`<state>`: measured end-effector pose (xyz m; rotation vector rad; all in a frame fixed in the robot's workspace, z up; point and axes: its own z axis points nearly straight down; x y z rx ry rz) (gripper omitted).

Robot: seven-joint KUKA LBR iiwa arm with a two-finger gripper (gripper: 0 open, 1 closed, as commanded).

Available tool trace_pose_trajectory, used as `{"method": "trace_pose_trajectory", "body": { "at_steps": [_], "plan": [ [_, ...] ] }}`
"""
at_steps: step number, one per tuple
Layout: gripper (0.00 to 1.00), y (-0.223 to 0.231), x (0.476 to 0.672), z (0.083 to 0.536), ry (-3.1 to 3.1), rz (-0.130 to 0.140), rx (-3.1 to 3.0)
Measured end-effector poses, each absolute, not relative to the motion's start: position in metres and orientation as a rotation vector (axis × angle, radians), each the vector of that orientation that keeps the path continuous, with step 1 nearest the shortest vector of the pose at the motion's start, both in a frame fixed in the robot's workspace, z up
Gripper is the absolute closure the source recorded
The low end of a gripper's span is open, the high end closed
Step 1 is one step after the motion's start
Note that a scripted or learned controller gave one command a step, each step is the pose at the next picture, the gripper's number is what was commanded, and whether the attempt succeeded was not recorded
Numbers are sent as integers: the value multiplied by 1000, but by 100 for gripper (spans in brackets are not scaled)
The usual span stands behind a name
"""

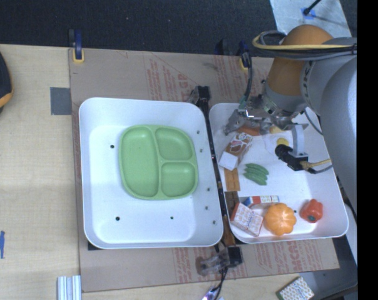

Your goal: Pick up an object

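While a green tray sits in the left bin, we see packets, a green pod, an orange fruit and a red pepper in the right bin; jaws hover at its far edge, their opening unclear.

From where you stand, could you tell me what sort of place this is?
Probably a robot lab's test bench, not a kitchen: two white bins sit on cardboard, one holding a green divided plate, the other toy food such as an orange fruit, with the arm reaching in.
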<state>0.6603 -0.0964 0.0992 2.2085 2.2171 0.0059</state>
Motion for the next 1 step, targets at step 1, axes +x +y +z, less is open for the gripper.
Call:
{"method": "trace_pose_trajectory", "body": {
  "at_steps": [1],
  "plan": [
    [0,-102,660,98,2220,7,2211]
  ]
}}
